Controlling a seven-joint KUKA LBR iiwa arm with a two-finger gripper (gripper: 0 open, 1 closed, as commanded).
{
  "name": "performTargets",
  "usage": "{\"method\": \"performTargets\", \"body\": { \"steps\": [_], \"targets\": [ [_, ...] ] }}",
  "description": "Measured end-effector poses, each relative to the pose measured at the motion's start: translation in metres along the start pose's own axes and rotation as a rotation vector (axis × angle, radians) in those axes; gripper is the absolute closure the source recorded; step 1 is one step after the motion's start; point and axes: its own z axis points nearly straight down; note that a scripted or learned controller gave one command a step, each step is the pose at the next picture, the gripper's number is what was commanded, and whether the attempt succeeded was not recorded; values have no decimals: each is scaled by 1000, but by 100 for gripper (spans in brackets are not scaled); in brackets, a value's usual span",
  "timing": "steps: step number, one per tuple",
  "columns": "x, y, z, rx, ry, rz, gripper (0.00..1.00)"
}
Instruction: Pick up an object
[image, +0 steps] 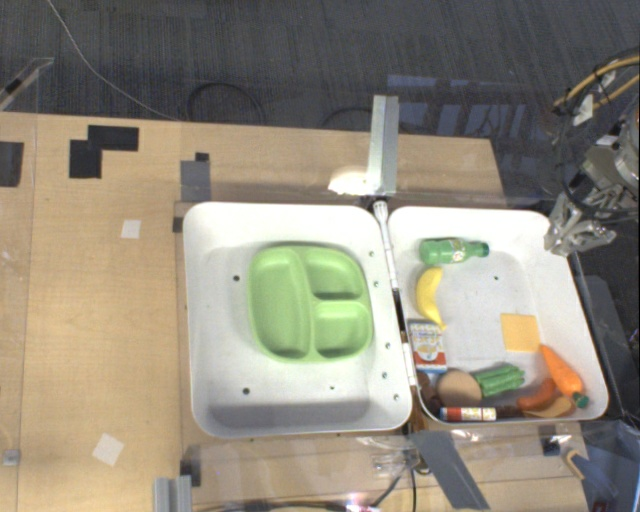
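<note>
**Right bin: what you have to pick from**

You've got a green bottle (452, 250) lying on its side near the far wall, a yellow banana (429, 294) just below it, and a small carton (428, 343) lower still — all along the left wall. A yellow square slice (520, 332) lies flat mid-bin. Crowded at the near edge: a carrot (561, 369), a green pickle-like piece (498, 379), a brown potato (458, 386) and a red marker (467, 412).

Bins (480, 222) are seen white | divided tray (305, 302) is shown light green | bottle (452, 251) is coloured green | banana (429, 293) is yellow | flat square (520, 332) is yellow-orange | carrot (561, 370) is orange | small carton (428, 345) is marked red, white, blue | bench (90, 300) is pale wood, black patches
</note>
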Motion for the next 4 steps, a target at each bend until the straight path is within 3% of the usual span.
{"method": "performTargets", "body": {
  "steps": [1,2,3,4],
  "targets": [
    [-75,55,49,-12,1,3,100],
    [-80,15,12,-2,-2,-185,100],
    [-49,-27,-3,-3,-1,-505,100],
    [-25,-21,20,-9,-3,-1252,100]
  ]
}}
